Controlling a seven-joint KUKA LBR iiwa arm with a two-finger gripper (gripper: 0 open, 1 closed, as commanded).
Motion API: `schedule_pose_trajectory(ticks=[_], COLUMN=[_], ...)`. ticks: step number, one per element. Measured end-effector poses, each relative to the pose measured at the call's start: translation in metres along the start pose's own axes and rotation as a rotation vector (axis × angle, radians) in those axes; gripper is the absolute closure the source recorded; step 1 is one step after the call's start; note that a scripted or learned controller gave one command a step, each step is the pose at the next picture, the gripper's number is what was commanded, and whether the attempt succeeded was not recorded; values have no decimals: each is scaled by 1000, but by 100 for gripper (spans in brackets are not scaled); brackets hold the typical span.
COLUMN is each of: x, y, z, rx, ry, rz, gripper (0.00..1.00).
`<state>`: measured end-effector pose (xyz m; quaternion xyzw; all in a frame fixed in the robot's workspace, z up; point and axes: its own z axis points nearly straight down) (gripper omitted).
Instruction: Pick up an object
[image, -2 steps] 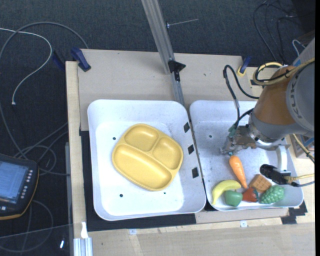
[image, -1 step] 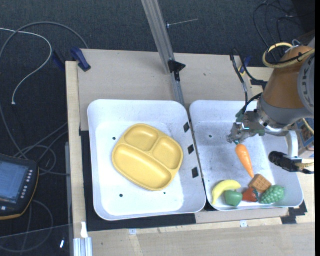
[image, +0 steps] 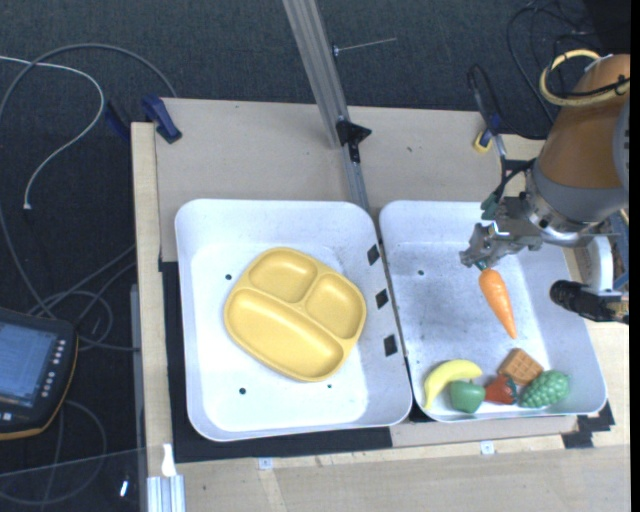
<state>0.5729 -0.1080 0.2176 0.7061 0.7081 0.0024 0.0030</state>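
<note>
Camera view, claw: I see my grey arm's two-finger metal claw (image: 487, 252) low over the upper part of the right bin, reaching in from the right under the orange band. It sits right at the carrot's thick top; I cannot tell whether it is spread or pressed together, and I cannot tell whether it touches the carrot.

Camera view, carrot: the orange tapered plastic carrot (image: 497, 299) has its thick end just under the claw and its point slanting down toward the near right corner of the bin. I cannot say it is gripped.

Camera view, right bin: the shallow white right-hand bin (image: 420, 300) carries the carrot near its middle right and a cluster of toy food along its near edge.

Camera view, cluster: from left to right I make out a yellow curved plastic banana (image: 444, 377), a green round plastic apple (image: 465, 396) touching it, a small red piece (image: 498, 390), a brown waffle-like square (image: 520, 365) and a green knobbly bunch of grapes (image: 545, 389). All lie well below the claw, apart from the carrot's tip, which ends near the brown square.

Camera view, left bin: the shallow white left-hand bin (image: 200, 300) holds a yellow three-compartment plastic plate (image: 295, 314) lying flat near its middle.

Camera view, bench: the pale wooden bench (image: 250, 150) carries both bins side by side.
</note>
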Motion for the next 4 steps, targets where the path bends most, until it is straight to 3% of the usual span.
schedule_pose_trajectory(ticks=[1, 2, 4], x=[0, 51, 170], y=[2, 6, -1], z=[-54, -41, -27], rx=[0, 11, 14], ry=[-1, 4, 4], rz=[1, -3, -4], gripper=[100, 100, 100])
